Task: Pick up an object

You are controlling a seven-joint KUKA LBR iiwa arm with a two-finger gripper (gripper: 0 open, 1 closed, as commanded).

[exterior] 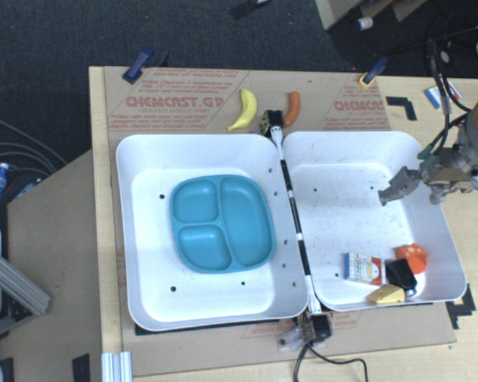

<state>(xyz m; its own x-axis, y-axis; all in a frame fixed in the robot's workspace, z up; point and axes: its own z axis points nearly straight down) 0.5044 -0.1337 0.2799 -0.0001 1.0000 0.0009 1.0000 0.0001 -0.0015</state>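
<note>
Here the gripper [415,187] is hanging over the upper right part of the right bin [358,156] with its two fingers spread apart and nothing between them, one finger [397,187] pointing left over bare white floor. Well apart from it, in that bin's near right corner, a small cluster is lying: a white and blue packet [361,268], a black object [401,274], an orange piece [412,255] and a yellow piece [385,295]. Further out, a blue divided plate [221,222] is sitting in the left bin [143,213], while a banana [244,110] and an orange carrot-like toy [291,107] are resting on the bench [183,98] behind both bins.

bench [183,90] | 2 white bins [135,213] | banana [244,110] | carrot [291,107]
</note>
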